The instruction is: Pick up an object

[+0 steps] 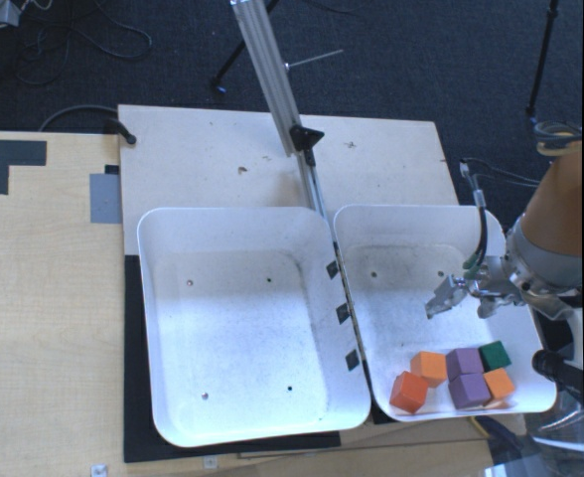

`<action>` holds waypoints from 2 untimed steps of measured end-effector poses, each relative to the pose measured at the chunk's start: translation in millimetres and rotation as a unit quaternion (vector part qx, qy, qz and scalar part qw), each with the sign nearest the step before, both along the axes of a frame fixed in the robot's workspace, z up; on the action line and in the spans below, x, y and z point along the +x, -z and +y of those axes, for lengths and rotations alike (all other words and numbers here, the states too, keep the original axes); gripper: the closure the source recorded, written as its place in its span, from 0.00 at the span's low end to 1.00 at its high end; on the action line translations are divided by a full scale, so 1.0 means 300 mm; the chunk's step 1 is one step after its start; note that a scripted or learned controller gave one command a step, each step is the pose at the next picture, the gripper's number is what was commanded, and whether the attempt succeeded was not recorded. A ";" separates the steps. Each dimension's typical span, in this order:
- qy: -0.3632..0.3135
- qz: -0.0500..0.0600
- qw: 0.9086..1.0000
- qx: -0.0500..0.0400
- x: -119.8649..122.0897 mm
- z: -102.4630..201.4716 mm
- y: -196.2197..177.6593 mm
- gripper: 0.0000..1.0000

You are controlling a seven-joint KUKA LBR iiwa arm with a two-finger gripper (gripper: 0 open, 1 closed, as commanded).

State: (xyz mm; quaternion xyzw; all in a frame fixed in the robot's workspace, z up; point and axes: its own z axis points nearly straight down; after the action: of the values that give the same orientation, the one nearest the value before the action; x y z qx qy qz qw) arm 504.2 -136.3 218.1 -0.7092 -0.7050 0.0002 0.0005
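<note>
Gripper (463, 299) spread open, holding nothing, blocks (457, 375) below it in right bin (401, 237)

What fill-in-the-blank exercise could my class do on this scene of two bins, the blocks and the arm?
1. All the blocks lie in the ___ bin in the camera view.
2. The blocks sit near that bin's ___ edge.
3. Beside the purple blocks lies one ___ block.
4. The gripper hangs ___ the blocks, touching none.

Missing words: right; near (front); green; above
</note>
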 end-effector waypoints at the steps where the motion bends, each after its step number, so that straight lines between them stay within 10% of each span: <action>1: -0.002 -0.001 1.000 0.000 -0.056 0.117 0.423 0.00; 2: -0.002 -0.002 1.000 -0.001 0.073 -0.045 0.419 0.00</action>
State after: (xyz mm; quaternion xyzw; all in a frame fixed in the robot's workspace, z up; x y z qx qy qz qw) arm 526.3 -149.9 92.4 -0.7080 -0.7062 -0.0005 -0.0016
